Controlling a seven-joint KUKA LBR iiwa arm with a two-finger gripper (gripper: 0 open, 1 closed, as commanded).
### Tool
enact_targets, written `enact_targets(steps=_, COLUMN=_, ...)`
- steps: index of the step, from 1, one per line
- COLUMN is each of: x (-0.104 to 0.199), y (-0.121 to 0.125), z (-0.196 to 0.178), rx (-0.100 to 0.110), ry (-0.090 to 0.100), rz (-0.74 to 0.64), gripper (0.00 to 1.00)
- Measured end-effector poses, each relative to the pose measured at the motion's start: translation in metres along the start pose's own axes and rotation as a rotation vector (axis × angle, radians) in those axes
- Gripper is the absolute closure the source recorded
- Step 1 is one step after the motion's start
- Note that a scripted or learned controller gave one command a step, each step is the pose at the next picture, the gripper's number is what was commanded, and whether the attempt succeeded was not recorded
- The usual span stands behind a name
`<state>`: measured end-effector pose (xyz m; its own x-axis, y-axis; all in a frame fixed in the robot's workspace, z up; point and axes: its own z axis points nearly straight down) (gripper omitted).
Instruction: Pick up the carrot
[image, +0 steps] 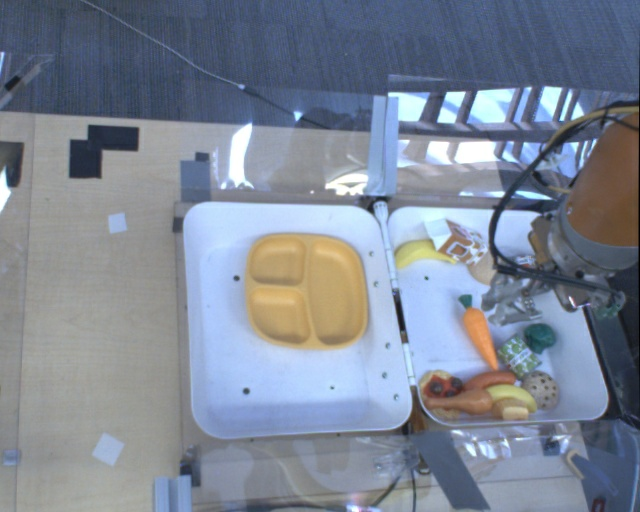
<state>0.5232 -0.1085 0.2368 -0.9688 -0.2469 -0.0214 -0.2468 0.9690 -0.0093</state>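
Slender orange carrot with green top (480, 335): lay in the right shallow white bin (600, 400), near its middle, pointing toward the front. Metal two-finger gripper (508, 300): hung just right of the carrot's top end; finger state could not be told. Yellow three-compartment plastic plate (305, 290): sat in the left white bin (220, 380).

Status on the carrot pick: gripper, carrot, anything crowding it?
Gripper over right white bin, just right of the orange carrot, nothing held. Carrot flat on bin floor. Green-and-white block and toy food pile crowd its lower end.
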Motion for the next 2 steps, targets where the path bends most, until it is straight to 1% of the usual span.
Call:
enact_targets(steps=1, x=0.004, y=0.024, z=0.135, rx=-0.010, ry=0.024, rz=0.238, gripper=1.00)
enact_targets(steps=2, x=-0.011, y=0.015, z=0.017, rx=-0.003, ry=0.004, rz=0.065, gripper=1.00)
